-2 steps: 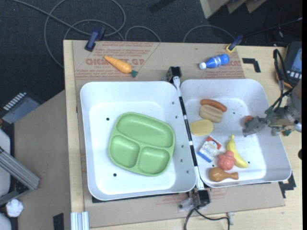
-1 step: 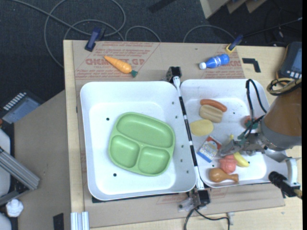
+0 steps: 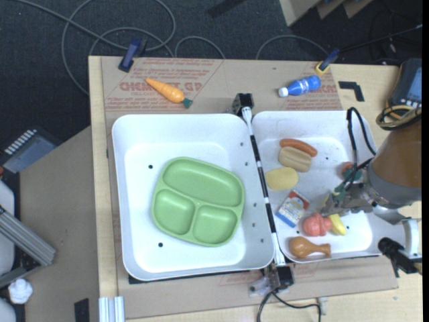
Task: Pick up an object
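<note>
The right bin holds several toy foods. A hot dog lies at the back with a yellow potato-like piece just in front of it. Further forward are a small printed packet, a pink-red fruit, a small yellow piece and a brown drumstick. My gripper reaches in from the right and hangs low over the bin, just above and right of the pink-red fruit and the yellow piece. Nothing shows held in it.
The left bin carries a green divided tray. Behind the bins on the bench lie a toy carrot and a blue bottle. The arm's grey body covers the right bin's right side.
</note>
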`<state>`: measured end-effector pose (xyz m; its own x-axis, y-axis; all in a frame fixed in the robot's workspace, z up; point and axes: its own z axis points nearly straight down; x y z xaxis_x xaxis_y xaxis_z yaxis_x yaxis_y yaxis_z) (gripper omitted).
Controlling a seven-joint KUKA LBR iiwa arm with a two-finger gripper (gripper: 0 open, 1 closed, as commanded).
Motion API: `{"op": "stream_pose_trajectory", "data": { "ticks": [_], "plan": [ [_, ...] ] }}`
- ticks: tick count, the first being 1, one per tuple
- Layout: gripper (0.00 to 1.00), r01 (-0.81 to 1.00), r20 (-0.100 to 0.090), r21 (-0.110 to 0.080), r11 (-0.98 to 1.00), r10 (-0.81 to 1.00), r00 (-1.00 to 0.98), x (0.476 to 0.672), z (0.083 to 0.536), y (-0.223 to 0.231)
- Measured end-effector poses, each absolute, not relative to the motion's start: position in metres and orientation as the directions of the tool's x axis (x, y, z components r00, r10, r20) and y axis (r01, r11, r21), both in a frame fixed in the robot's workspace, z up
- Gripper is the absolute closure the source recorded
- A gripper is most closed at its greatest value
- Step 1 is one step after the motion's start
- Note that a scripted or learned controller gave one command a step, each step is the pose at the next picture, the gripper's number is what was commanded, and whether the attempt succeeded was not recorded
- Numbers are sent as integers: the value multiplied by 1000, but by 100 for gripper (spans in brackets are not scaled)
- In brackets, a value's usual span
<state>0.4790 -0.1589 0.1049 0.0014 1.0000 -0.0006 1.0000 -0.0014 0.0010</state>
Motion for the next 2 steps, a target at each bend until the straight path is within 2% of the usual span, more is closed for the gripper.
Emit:
{"op": "stream_pose_trajectory", "data": {
  "ticks": [1,2],
  "plan": [
    [100,1000,1,-1,1,1000,-1,479,120,-108],
    [100,1000,1,3,3,1000,-3,544,185,-54]
  ]
}}
